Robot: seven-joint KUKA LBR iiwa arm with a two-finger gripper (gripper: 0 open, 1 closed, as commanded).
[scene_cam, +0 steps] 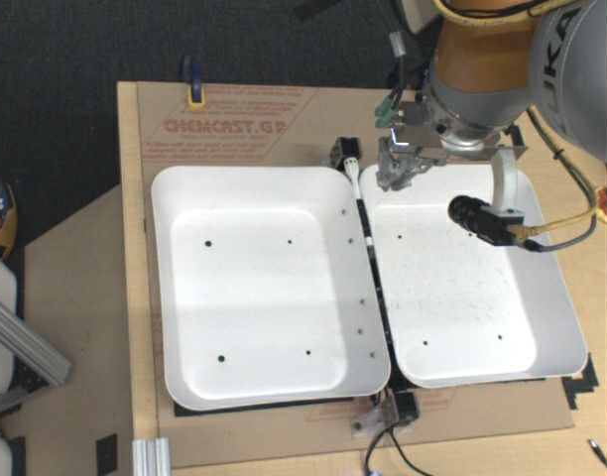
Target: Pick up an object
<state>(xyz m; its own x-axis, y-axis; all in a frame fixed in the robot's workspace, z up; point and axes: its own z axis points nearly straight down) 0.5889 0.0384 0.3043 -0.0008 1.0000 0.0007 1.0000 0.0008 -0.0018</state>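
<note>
My gripper (pixel 395 170) hangs over the far left corner of the right bin (pixel 542 350), close to the bin's back rim. Its tip is small and grey against the white floor. The arm's grey wrist and orange band (pixel 492 28) rise above it toward the top right. The white floor of the right bin around the gripper shows only small dark dots and faint specks.
The left bin (pixel 175 296) lies beside the right one, joined by a black hinge strip (pixel 368 256). A black cylinder on a white bracket (pixel 479 217) with a yellow-tipped cable sticks out from the wrist over the right bin. A blue and yellow clamp (pixel 193 79) grips the cardboard's far edge.
</note>
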